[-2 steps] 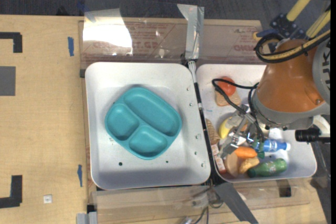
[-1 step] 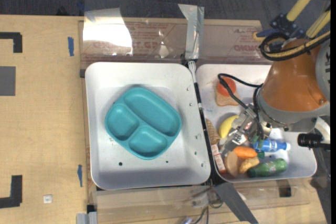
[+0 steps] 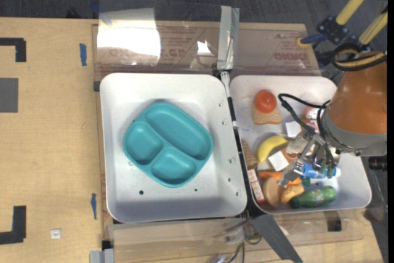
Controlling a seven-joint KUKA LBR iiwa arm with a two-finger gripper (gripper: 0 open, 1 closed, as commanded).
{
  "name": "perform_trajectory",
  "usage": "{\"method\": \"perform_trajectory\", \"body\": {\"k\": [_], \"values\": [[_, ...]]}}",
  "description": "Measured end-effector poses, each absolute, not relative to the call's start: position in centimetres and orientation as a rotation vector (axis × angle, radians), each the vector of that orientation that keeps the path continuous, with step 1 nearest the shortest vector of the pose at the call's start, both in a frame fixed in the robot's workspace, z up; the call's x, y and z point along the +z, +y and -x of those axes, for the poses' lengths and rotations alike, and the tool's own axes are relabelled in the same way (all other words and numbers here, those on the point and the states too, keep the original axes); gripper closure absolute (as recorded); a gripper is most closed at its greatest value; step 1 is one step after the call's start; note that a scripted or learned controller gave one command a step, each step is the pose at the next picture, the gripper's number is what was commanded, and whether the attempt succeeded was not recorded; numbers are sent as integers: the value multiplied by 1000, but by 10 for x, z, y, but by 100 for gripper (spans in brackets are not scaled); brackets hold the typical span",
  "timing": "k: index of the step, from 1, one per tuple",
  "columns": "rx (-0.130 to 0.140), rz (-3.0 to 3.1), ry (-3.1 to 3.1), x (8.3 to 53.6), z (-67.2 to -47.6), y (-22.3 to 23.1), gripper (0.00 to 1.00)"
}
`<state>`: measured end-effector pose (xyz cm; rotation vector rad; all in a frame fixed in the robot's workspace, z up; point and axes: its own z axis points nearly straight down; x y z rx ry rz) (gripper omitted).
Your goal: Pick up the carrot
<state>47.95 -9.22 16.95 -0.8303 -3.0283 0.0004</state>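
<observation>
The gripper (image 3: 294, 170) was low in the right bin (image 3: 360, 191), among a crowd of toy food. I could not tell if it was open or closed. The carrot (image 3: 275, 177) lay just beside it, squeezed next to the banana (image 3: 271, 147). The gripper might grab the wrong food or push the carrot away.

Teal plate (image 3: 167, 142) — white bins (image 3: 117, 101)
</observation>
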Motion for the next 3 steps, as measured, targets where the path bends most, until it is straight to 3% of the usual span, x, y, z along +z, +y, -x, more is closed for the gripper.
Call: {"method": "perform_trajectory", "body": {"k": [1, 2, 3], "values": [[-3, 810, -3050, 89, -484, -94, 0], [-6, 809, -3056, 101, -486, -93, 100], [-8, 857, -3033, 188, -483, -22, 100]]}}
